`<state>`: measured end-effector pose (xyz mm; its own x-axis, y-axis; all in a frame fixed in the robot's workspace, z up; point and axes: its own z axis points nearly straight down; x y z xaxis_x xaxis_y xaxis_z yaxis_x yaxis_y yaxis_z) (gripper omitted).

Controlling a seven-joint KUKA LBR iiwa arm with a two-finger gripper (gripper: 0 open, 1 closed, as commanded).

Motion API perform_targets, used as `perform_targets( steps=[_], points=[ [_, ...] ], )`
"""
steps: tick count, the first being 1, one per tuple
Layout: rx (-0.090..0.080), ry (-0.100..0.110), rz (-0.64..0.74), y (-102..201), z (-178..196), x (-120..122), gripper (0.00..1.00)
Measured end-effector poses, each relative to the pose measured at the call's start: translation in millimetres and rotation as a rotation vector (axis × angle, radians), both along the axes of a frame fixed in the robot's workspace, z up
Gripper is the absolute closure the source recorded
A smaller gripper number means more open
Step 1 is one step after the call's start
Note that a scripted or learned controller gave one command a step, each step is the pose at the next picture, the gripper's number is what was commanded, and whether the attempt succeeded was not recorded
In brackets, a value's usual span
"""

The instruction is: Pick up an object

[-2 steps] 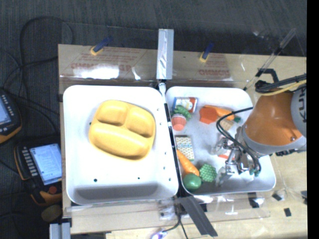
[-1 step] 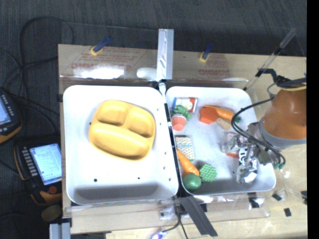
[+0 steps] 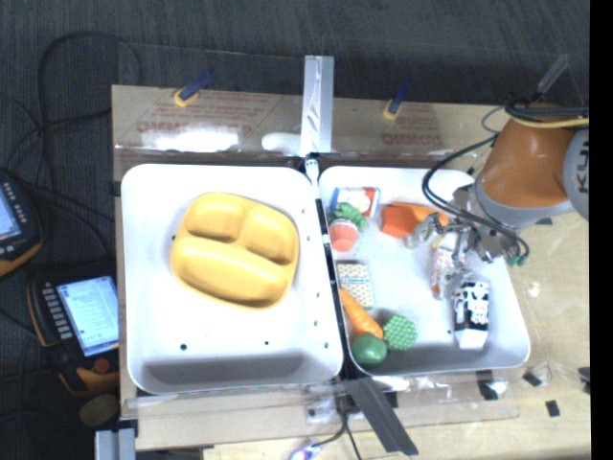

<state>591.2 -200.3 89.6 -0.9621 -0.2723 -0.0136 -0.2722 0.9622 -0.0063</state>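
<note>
Camera view puts the gripper — whether spread or closed I cannot tell — just above the upright milk carton, which stands nearer the viewer.

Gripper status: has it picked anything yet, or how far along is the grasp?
Done: the arm has reached the right bin, and the gripper is low among the items. In hand: nothing visibly lifted; its grasp is unclear. Left: grip and raise an item. The cow-print carton, orange piece and carrot all lie in the bin.
</note>
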Motion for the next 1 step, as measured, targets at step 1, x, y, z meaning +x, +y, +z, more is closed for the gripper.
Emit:
perform_targets(
  steps=[1],
  points=[
    [0.005,0.001,-0.079,-19.7,0.6,-47.7,0.0]
  ],
)
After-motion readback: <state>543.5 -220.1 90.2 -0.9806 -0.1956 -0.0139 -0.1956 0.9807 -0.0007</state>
